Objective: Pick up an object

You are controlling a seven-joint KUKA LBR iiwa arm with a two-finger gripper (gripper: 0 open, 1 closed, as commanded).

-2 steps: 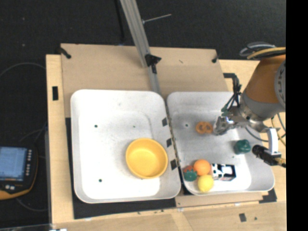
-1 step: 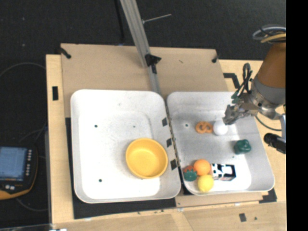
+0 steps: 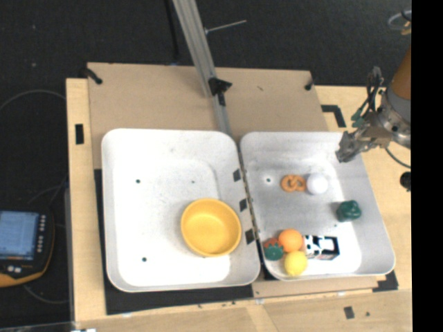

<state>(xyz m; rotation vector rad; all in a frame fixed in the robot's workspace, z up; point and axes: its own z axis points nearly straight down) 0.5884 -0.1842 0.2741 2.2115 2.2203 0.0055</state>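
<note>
The gripper hangs over the upper right corner of the right bin, at about two o'clock from that bin's middle, carrying nothing that can be seen; whether it is open or closed cannot be told at this size and angle.

No object has been chosen yet, so the step is the approach. A good pick probably means choosing something that stands apart from its neighbours. The green object, toward six o'clock of the gripper and alone by the right wall, looks the cleanest target, though the wall may crowd one side. The white ball is nearer, at about seven o'clock, but touches the orange pretzel-like piece and could roll.

At the right bin's lower edge a tight cluster sits: an orange ball, a yellow ball, a small dark green piece and a black-and-white toy, all touching or just beside each other. These are poor first choices.

The left bin holds a yellow bowl, upright, toward five o'clock of its middle.
</note>
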